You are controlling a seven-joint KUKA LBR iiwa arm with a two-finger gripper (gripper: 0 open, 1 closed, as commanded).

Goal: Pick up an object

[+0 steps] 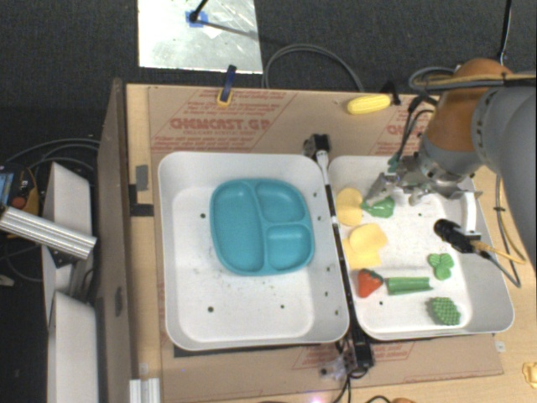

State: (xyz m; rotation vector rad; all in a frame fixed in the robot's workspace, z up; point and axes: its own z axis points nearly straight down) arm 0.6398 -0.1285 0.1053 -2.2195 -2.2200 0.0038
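Over the right bin's (495, 313) far-left corner my tool (393, 187) sits low against a small green piece (380, 208); whether it grips, I cannot tell. I judge this the grasp step; next, close firmly and lift straight.

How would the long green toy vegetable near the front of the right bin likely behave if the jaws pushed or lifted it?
The long green vegetable looks like a moulded toy, so probably stiff and light. It seems rounded and narrow, so a sideways push may roll it across the right bin. A red piece lies at its left end, so a push along its length would likely shift that too.
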